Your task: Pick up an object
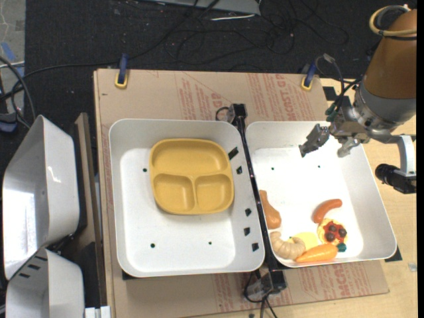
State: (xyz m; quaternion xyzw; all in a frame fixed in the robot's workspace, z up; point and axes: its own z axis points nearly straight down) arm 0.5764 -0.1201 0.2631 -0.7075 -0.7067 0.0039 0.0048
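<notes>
The arm (391, 58) reaches in from the right, its orange band above a grey wrist, and the gripper (329, 142) hangs over the upper part of the right bin (371, 197). Its two dark fingers (313, 141) are spread apart with nothing between them — released, and well clear of the toy food below.

That food is bunched in the right bin's lower corner. A squash (269, 211) lies along the left wall. Just below it sits a pale garlic bulb (288, 245), touching a yellow piece (306, 239). An orange carrot (318, 253) lies along the bottom wall, beside the bulb. A sausage (327, 209) curves above a small tart (332, 232) topped with red and dark berries; whether the tart touches the carrot cannot be told.

The left bin (132, 197) holds a yellow tray (192, 175) with three compartments, lying flat toward the upper middle. Both bins rest side by side on a brown board (199, 91) — two yellow clamps (121, 79) grip its far edge.
</notes>
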